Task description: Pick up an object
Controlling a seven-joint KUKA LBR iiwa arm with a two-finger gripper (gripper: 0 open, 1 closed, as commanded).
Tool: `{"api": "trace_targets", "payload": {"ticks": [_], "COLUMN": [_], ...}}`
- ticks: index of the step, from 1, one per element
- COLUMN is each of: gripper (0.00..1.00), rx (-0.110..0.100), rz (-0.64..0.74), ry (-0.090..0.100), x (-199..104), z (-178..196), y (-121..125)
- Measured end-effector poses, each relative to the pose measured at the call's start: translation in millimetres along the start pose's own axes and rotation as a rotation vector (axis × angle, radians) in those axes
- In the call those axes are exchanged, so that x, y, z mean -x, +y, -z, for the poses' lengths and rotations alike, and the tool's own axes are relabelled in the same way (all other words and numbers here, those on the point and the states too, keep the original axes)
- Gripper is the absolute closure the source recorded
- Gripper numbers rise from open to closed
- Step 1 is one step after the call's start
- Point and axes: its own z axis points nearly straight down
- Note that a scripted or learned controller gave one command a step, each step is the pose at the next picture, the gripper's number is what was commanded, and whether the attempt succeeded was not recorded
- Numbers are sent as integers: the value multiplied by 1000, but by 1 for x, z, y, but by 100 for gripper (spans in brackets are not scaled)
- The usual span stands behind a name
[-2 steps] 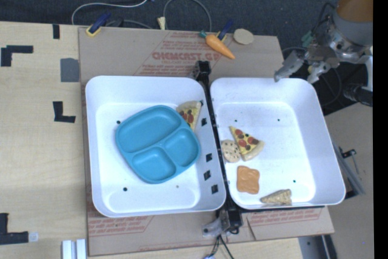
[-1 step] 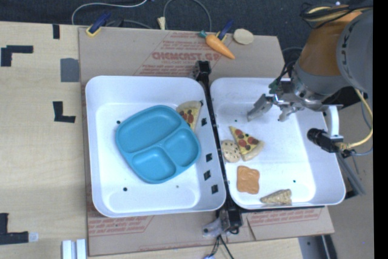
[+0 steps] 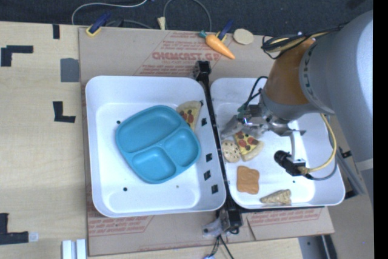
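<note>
1. Looming closest to the lens, the grey arm with its orange band reaches in from the right over the right bin.
2. Beneath everything lies the tabletop, bearing a cardboard sheet under both bins.
3. Left bin holds a blue divided plate and a pizza slice at the plate's upper right edge.
4. Right bin holds a second pizza slice, a cookie touching its left side, a brown bread piece and a tan wedge near the front wall.
5. Its hand hovers just above the second pizza slice; I cannot tell how it is set.
6. On the cardboard behind the bins lie a toy carrot and a pale disc.
</note>
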Motion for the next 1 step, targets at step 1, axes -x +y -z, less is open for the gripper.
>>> {"api": "trace_targets", "payload": {"ticks": [1], "gripper": [100], "rx": [3], "rz": [-3], "ry": [0], "x": [3], "z": [15], "y": [2]}}
